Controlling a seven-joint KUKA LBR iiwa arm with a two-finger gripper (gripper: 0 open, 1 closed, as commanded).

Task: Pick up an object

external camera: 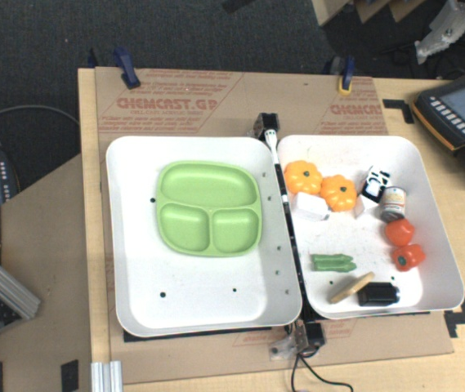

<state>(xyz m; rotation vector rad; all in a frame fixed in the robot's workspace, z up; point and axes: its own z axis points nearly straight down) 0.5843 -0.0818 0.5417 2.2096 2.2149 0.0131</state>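
Nearest the viewer, a dark cable trails off the front edge of the counter, a brown board that carries two shallow white bins side by side.

Right bin, front to back:
- A black block lies by the front rim, touching the end of a tan wooden stick that lies at a slant.
- Just behind them lies a green pod-like piece.
- To its right are a red pepper and, close behind it, a red tomato.
- A white block sits near the inner wall, with a small orange pumpkin touching it on the right.
- A second orange pumpkin lies just behind, beside the first.
- A small grey can stands upright to the right of the pumpkins, with a black-and-white object just behind it.

Left bin: a light green divided plate with three compartments lies flat in its rear half.

At the counter's far edge, a blue clamp grips the left part and a yellow clamp the right. Beyond the right rear corner rests a black handheld panel.
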